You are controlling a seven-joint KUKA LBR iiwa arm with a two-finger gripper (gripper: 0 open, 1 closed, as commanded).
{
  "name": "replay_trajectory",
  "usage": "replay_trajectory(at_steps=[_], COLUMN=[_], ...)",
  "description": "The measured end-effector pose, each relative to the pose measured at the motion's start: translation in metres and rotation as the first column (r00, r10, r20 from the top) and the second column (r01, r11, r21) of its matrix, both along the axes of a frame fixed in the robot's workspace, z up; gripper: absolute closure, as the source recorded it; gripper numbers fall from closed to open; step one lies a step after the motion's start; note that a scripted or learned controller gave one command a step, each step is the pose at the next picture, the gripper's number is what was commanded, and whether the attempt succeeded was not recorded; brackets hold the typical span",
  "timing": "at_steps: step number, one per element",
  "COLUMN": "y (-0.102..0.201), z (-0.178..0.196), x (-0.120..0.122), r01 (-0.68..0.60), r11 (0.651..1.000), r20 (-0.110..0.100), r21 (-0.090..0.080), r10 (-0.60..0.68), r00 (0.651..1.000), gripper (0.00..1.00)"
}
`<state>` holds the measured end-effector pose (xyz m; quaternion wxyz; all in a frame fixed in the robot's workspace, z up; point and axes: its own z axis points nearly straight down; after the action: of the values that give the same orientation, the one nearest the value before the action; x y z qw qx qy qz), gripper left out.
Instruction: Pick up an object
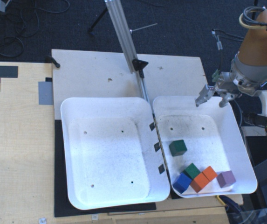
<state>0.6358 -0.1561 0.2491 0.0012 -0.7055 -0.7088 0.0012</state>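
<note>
Several small blocks lie in the right bin. A dark green cube sits alone near the bin's middle. At the front edge cluster a blue block, a second green block, an orange block and a purple block. My gripper hangs over the right bin's back rim, well behind the blocks. Its two fingers are spread apart with nothing between them.
The left bin stands beside the right one, with black clips along the shared wall. A slanted aluminium rail rises from behind the bins. The wooden bench extends to the left.
</note>
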Motion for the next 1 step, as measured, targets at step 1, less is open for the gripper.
replay_trajectory(at_steps=[1], y=[0.0591], z=[-0.0954], x=[-0.024], r01=[0.002], r11=[1.0], r20=[-0.009], r21=[0.004], r10=[-0.002], r00=[1.0], gripper=[0.0])
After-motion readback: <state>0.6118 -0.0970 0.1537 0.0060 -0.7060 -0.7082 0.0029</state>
